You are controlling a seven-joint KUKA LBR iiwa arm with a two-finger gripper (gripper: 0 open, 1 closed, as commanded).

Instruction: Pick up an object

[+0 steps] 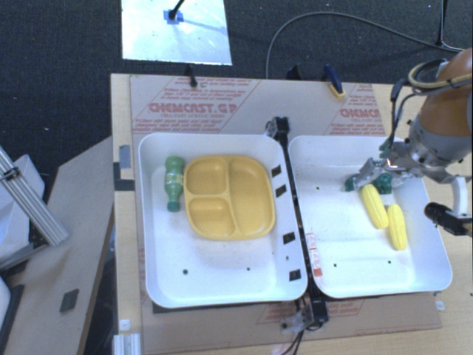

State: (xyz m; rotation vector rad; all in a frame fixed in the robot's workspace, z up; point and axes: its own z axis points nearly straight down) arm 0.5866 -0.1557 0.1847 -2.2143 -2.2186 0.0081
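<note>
1. The left bin (159, 272) holds a yellow divided plate (225, 197) and a green bottle (174, 183) just beside it.
2. Two yellow corn cobs (375, 205) lie in the right bin (355, 272), near the pincer (373, 174); its opening cannot be told.

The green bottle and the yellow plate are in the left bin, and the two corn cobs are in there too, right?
Not quite. The camera view shows the bottle and plate in the left bin, but the two corn cobs lie in the right bin.
</note>
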